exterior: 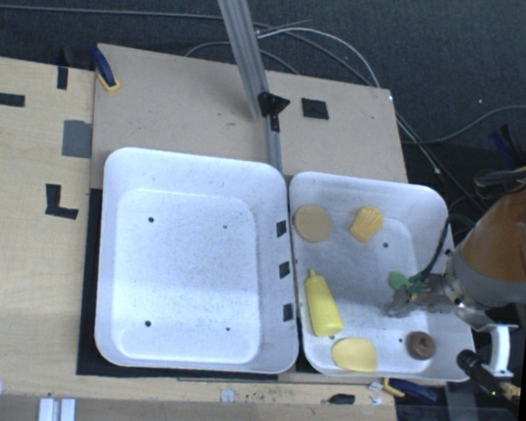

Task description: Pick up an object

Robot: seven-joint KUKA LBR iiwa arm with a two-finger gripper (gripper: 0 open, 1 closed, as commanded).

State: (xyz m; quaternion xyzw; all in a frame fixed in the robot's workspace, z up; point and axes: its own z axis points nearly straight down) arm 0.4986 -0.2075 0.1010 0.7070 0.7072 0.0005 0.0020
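Observation:
The right bin (pixel 378 185) holds a tan round disc (pixel 313 223), a yellow ridged piece (pixel 366 223), a yellow bottle (pixel 322 304), a yellow oval piece (pixel 354 354) and a small brown ring (pixel 420 344). A small green thing (pixel 397 282) lies by the bin's right side. My gripper (pixel 405 301) is low inside the right bin, just below and right of the green thing and touching or almost touching it. The grey and orange arm (pixel 501 253) reaches in over the bin's right rim.
The left bin (pixel 182 271) sits beside the right one, their rims meeting in the middle. A grey pole (pixel 248 44) slants up from behind the bins. Cables (pixel 456 150) lie on the dark floor at the back right.

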